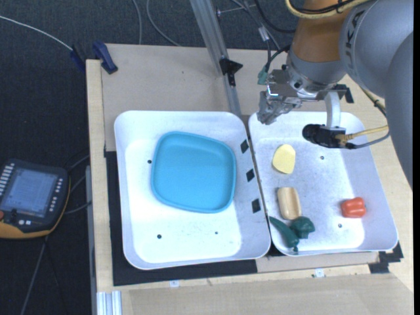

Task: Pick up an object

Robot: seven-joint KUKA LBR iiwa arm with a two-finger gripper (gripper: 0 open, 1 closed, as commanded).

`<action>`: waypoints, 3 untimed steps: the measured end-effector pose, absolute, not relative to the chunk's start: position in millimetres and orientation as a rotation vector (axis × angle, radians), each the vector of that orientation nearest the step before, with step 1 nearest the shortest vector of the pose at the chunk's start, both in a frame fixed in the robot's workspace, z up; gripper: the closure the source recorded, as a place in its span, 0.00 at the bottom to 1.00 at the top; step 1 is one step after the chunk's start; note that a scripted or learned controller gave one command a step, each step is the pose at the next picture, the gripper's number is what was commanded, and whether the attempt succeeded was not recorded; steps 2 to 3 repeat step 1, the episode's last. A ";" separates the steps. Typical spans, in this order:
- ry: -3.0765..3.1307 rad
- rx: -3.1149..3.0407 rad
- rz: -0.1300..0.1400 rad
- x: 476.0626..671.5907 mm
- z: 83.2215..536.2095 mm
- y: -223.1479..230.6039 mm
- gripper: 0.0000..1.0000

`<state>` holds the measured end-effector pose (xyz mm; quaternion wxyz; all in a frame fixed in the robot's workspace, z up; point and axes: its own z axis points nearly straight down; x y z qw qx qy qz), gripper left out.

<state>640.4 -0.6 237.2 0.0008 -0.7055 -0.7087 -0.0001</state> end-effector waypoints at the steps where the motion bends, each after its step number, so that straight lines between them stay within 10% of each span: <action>1: -2.227 -2.215 -0.003 650.1 245.2 57.6 1.00; 3: -2.227 -2.215 -0.003 650.1 245.2 57.6 1.00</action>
